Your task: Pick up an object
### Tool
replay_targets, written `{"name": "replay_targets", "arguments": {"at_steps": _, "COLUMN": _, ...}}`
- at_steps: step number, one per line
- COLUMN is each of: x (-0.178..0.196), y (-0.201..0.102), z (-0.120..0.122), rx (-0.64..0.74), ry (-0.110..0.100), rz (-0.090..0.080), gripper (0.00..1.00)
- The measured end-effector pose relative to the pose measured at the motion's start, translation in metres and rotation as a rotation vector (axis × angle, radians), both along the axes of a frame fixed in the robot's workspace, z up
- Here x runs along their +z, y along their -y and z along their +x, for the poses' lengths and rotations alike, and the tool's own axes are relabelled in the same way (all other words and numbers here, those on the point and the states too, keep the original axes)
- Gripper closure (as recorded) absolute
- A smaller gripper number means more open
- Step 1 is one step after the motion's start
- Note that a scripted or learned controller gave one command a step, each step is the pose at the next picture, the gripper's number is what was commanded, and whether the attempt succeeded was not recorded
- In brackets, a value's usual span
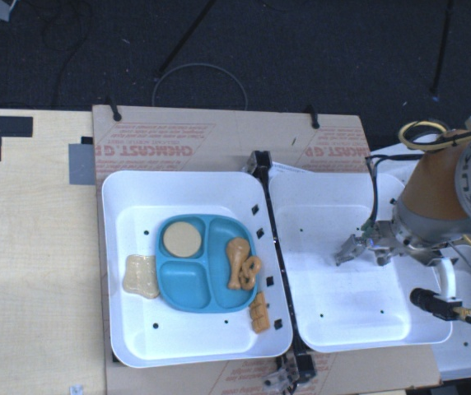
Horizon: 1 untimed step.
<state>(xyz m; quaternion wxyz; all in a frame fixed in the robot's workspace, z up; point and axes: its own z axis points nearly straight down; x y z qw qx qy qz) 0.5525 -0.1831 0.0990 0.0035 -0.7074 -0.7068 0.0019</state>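
Over right bin (347,323), near its right wall: gripper (366,251), fingers spread apart, nothing between them. Inside left bin (128,196): blue tray (188,290) with round cracker (181,239) in upper-left compartment, twisted pretzel piece (242,263) in right compartment, long axis near-vertical in view. Beside tray: pale toast piece (142,276) left, small brown piece (258,313) lower right.

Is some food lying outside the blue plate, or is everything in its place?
Two pieces lie off the blue plate, on the left bin floor: a pale piece at its left edge and a small brown piece at its lower right corner.
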Motion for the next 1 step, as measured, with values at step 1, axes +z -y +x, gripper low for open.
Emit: {"name": "replay_targets", "arguments": {"at_steps": 1, "x": -0.0123, "y": -0.001, "z": -0.0004, "rx": -0.001, "ry": 0.003, "rz": -0.001, "gripper": 0.0}}
